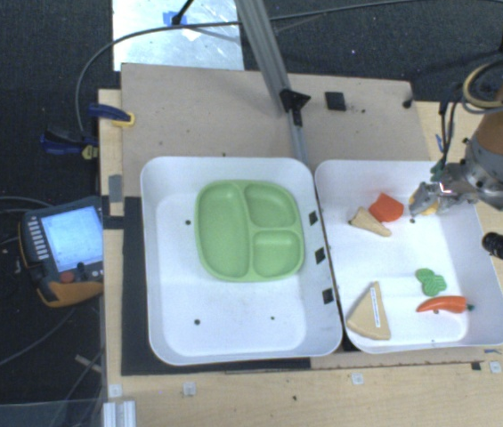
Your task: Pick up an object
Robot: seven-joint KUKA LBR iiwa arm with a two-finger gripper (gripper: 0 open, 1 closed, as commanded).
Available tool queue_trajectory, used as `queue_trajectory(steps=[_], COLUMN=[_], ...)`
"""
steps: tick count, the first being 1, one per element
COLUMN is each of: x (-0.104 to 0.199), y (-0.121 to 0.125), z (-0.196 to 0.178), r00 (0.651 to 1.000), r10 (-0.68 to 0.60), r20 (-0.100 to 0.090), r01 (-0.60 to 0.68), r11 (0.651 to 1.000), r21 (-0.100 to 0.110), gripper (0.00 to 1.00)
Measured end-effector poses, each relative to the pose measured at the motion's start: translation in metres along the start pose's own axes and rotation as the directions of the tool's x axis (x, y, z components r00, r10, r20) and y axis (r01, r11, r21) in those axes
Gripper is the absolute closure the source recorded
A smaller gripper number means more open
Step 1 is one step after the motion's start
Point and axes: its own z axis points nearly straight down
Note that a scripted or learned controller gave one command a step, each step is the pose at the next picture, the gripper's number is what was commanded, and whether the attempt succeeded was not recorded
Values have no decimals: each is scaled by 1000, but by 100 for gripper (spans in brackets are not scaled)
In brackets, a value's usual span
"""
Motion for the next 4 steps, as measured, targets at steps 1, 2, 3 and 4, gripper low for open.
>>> queue_trajectory(steps=[1,2,3,4], x=[-7,-7,46,97], y=[7,8,-12,-32], z=[-48,-73,-64,-75], r00=[1000,1000,1000,1000], r10=[0,-1,-2,-2], r20=[1,0,-3,-4], r01=[0,1,2,2], r11=[1000,1000,1000,1000], r21=[0,2,8,6], gripper=[100,100,100,100])
